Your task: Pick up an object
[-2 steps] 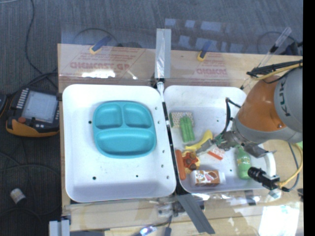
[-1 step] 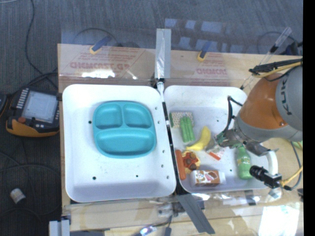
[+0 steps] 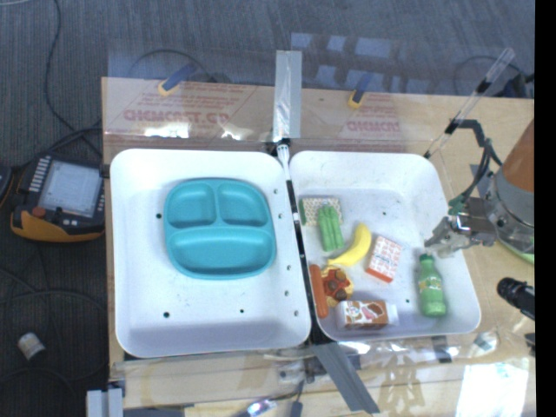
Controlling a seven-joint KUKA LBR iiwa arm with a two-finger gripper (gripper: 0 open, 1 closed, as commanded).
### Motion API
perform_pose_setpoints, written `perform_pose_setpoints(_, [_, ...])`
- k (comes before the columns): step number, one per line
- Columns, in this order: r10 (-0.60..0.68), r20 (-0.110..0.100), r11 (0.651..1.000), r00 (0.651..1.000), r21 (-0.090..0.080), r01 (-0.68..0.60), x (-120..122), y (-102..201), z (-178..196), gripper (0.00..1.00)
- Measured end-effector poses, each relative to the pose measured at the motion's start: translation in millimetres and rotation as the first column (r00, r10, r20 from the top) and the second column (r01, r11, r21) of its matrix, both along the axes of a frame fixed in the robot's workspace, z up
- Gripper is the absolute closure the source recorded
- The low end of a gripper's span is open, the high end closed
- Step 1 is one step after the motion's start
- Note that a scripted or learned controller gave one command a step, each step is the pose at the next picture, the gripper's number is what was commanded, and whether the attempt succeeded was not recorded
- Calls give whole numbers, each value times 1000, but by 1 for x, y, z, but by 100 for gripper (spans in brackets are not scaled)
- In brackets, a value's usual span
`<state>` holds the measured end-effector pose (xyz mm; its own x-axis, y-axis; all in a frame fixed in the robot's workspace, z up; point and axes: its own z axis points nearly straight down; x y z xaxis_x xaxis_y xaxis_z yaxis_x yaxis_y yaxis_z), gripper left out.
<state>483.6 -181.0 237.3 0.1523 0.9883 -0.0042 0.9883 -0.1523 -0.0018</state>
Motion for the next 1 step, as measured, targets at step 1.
perform_pose_setpoints(1, [-32, 20, 999, 999, -2, 32, 6, 13, -134, 100])
